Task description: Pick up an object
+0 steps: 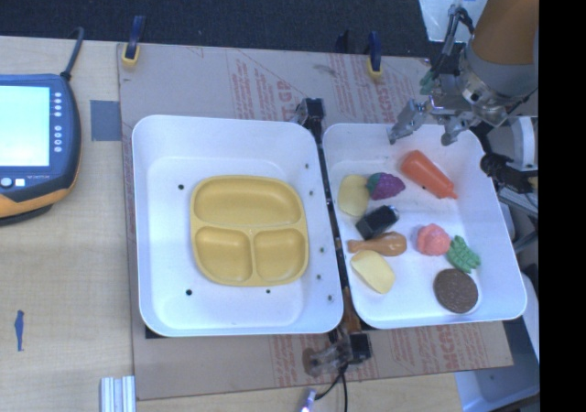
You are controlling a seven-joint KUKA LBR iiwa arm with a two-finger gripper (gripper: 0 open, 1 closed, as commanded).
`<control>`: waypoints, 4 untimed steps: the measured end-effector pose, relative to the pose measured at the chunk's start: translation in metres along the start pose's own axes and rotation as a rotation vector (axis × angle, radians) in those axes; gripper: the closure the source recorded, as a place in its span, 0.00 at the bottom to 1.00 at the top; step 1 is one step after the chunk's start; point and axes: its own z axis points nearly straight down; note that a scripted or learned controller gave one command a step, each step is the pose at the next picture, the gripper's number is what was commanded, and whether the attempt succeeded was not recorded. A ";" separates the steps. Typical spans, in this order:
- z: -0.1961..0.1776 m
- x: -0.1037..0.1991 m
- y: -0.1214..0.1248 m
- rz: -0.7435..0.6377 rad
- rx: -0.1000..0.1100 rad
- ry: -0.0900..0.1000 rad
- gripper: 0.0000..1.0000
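Observation:
My gripper hangs over the far edge of the right bin, its two fingers spread open with nothing between them. Just in front of it lies an orange carrot. Further into the bin sit a purple grape bunch, a pale yellow piece, a black block, a brown drumstick, a yellow wedge, a pink piece, a green leafy piece and a brown round patty.
The left bin holds a yellow divided tray. A teach pendant lies on the bench at the far left. Clamps stand at the bins' far and near junction.

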 end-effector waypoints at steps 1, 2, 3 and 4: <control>0.134 0.012 -0.016 0.000 0.004 0.000 0.00; 0.146 -0.002 0.019 -0.001 0.000 0.001 0.00; 0.149 0.013 -0.004 0.000 0.001 0.000 0.00; 0.149 -0.008 -0.016 0.000 0.003 0.000 0.00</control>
